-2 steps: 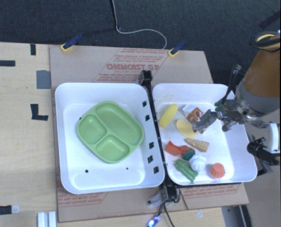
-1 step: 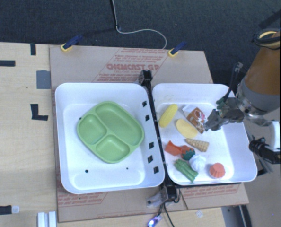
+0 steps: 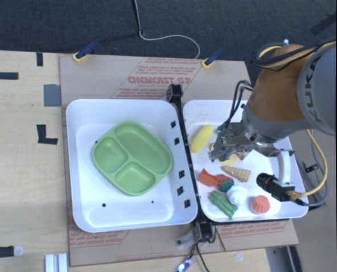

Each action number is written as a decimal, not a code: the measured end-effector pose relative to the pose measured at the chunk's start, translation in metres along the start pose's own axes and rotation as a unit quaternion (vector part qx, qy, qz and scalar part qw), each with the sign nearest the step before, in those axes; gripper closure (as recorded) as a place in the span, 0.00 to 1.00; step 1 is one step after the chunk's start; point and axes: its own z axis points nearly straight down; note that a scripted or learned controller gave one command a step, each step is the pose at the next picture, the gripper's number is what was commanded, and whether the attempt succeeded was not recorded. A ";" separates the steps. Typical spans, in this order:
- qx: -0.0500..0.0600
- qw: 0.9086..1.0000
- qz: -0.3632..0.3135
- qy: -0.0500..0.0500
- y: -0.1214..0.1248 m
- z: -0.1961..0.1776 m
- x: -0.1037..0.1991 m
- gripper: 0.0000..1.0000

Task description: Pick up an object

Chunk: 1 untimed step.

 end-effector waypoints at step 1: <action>-0.011 1.000 -0.001 0.000 -0.029 -0.193 0.039 1.00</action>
